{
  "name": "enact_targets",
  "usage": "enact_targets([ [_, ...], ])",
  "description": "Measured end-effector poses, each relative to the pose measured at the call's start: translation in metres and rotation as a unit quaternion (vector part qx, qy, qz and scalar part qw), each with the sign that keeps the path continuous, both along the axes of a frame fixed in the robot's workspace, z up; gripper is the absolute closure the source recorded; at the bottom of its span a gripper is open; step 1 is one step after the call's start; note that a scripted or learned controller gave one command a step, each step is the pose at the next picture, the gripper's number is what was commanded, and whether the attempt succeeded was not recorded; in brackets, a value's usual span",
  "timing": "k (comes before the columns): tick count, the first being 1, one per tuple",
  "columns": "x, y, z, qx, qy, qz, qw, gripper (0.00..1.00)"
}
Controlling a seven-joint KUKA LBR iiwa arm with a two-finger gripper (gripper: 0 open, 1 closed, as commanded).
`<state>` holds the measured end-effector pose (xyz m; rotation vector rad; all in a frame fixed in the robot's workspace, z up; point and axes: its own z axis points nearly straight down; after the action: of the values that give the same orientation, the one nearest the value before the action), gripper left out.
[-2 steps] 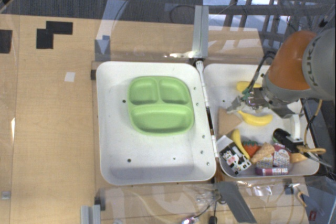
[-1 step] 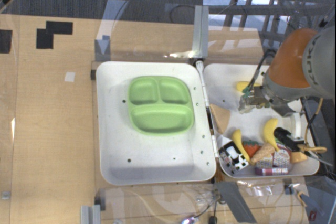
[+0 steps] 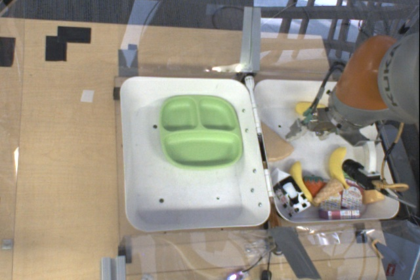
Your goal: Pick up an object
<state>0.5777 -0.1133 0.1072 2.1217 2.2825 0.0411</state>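
Note:
My gripper [image 3: 300,127] hangs low over the middle of the right bin [image 3: 282,94], below the arm's orange band. A yellow item [image 3: 303,107] lies just behind it, partly hidden. A tan wedge [image 3: 279,150] rests against the bin's left wall, just left of and below the gripper. Toward the front lie a banana [image 3: 336,163], a smaller banana [image 3: 296,176], an orange carrot-like piece [image 3: 317,186] and a black-and-white item [image 3: 293,197]. I see nothing held in the gripper.
The left bin [image 3: 141,206] holds a green divided plate [image 3: 199,130]. A brown bread-like piece [image 3: 332,194] and a pink box [image 3: 340,212] crowd the right bin's front edge. A metal divider [image 3: 256,128] separates the bins.

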Motion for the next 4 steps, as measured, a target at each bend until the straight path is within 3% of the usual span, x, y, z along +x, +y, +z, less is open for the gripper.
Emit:
enact_targets([
  [1, -0.085, -0.028, -0.018, -0.0038, 0.011, 0.056, 0.9984, 0.0],
  [2, -0.083, -0.027, -0.009, -0.0027, 0.01, 0.056, 0.9984, 1.0],
  [3, -0.069, 0.058, 0.075, -0.0033, 0.018, 0.135, 0.9906, 1.0],
  [4, -0.021, 0.082, 0.074, -0.0005, 0.02, -0.04, 0.999, 1.0],
])
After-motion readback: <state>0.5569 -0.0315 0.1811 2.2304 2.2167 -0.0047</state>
